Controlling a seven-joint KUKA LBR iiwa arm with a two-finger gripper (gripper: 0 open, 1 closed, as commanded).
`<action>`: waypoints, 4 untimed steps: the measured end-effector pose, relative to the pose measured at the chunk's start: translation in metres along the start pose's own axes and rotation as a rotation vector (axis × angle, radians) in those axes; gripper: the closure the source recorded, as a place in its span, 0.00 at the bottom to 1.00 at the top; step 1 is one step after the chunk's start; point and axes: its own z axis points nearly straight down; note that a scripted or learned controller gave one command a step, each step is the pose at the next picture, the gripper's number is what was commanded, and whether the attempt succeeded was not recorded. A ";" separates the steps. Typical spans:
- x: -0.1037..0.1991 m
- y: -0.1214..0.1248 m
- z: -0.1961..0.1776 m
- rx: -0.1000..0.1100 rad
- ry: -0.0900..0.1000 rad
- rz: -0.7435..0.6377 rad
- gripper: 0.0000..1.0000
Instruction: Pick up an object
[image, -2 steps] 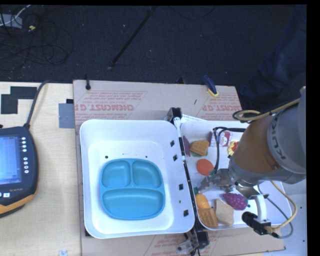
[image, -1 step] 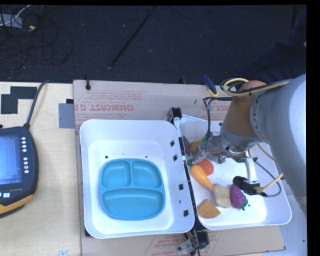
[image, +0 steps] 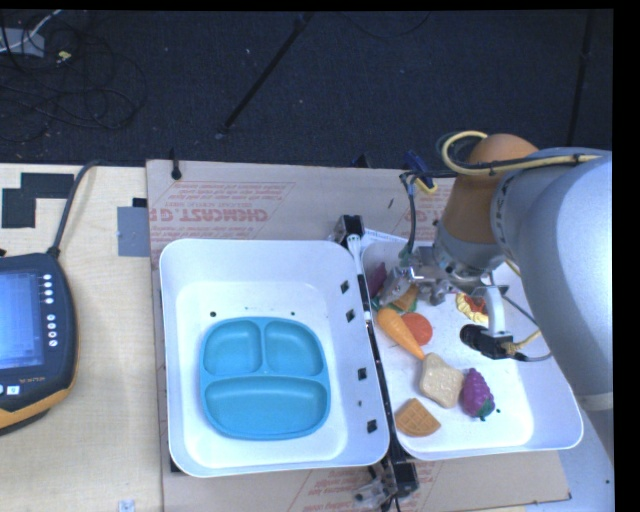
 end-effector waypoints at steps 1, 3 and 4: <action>0.002 -0.001 -0.001 -0.001 -0.005 0.004 0.00; 0.004 -0.086 -0.002 -0.004 -0.008 0.013 0.00; -0.007 0.002 0.001 -0.004 0.003 -0.002 0.00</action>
